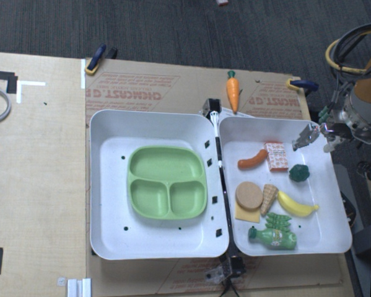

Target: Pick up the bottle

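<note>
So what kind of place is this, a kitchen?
More likely a robot test bench: two white bins clipped to cardboard, toy food such as a banana and a green bottle, and a robot arm reaching in.

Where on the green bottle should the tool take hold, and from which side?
Grip the green bottle across the middle of its body, coming from above. It lies on its side along the right bin's near wall; the banana sits close behind, so fingers should close across its short width.
</note>
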### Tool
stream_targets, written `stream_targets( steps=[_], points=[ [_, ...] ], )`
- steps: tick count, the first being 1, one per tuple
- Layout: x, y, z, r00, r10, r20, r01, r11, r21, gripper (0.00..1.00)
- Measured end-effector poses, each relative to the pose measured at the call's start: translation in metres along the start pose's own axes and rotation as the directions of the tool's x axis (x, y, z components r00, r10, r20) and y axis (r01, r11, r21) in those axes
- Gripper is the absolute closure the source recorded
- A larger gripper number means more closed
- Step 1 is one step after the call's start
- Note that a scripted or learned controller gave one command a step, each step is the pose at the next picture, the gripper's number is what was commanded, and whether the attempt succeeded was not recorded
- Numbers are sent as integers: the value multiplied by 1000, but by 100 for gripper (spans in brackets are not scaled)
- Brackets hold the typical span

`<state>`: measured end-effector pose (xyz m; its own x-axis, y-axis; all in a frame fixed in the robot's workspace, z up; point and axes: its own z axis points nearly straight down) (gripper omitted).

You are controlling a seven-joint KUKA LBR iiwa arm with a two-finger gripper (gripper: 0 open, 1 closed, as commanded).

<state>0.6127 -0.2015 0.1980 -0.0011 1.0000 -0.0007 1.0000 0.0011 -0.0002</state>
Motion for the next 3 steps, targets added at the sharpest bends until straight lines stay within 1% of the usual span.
stream_targets(
  steps=[1,2,3],
  points=[
    [0,0,-10,1000,-2,2,2,1000,-1,100],
    [-21,-54,-100,1000,-14,0,14,1000,0,100],
    [60,-80,-74,993,115,0,-115,993,1,100]
  ],
)
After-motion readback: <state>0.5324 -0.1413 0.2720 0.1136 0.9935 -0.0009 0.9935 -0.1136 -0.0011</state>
